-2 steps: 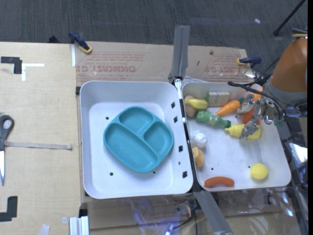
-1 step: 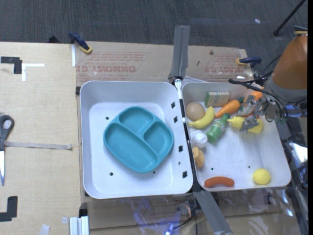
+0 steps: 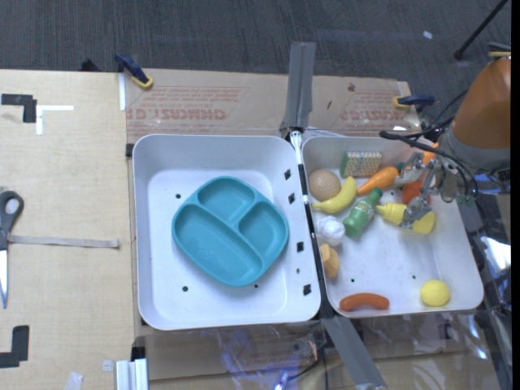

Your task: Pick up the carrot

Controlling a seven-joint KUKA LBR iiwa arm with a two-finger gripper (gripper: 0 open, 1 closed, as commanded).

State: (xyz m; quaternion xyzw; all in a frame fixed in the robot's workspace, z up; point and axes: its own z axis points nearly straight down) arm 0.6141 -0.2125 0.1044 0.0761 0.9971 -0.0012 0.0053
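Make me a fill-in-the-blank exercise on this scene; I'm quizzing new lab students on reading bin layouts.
1. The blue divided plastic plate lies in the ____ white bin.
2. The orange toy carrot lies in the ____ white bin.
3. The curved toy banana is coloured ____.
4. The end effector hovers above the ____ bin.

Missing words: left; right; yellow; right

Two bins were set side by side on the surface (image 3: 65, 218). A divided plate (image 3: 231, 230) lay in the left bin (image 3: 146, 242). In the right bin (image 3: 406, 266) the carrot (image 3: 379, 178) lay toward the far wall (just right of the banana (image 3: 337, 197)), with the hand (image 3: 418, 201) near its right.
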